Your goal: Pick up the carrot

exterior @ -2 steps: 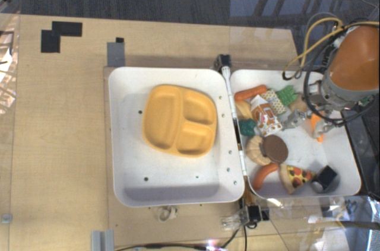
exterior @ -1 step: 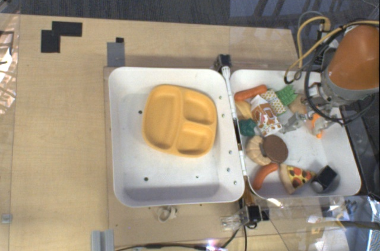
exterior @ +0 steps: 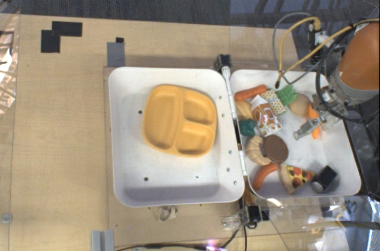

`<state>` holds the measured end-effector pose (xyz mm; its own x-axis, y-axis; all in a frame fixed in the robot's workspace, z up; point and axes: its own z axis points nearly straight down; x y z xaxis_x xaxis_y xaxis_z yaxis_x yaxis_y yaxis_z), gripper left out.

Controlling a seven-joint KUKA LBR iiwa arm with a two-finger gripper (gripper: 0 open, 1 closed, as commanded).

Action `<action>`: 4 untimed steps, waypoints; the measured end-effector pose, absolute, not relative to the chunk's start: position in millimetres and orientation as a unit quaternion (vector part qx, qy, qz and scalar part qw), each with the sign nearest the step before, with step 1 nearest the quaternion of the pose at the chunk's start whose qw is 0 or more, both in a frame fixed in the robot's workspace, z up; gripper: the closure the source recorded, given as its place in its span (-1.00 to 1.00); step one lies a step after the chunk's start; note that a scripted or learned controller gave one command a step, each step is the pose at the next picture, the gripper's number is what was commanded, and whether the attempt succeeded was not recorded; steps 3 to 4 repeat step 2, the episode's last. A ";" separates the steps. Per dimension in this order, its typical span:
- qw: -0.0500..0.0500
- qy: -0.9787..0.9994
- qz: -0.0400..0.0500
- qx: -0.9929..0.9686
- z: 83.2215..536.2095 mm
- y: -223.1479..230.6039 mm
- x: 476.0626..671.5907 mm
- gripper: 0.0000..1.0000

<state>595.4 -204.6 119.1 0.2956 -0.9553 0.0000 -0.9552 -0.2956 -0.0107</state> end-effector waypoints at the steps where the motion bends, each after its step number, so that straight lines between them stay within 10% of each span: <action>1: 0.004 0.485 -0.003 -0.874 86.6 -193.8 648.0 -1.00; 2: 0.003 0.508 -0.002 -0.862 87.0 -185.7 606.2 -1.00; 4: 0.003 0.508 -0.002 -0.862 87.0 -185.7 606.2 -1.00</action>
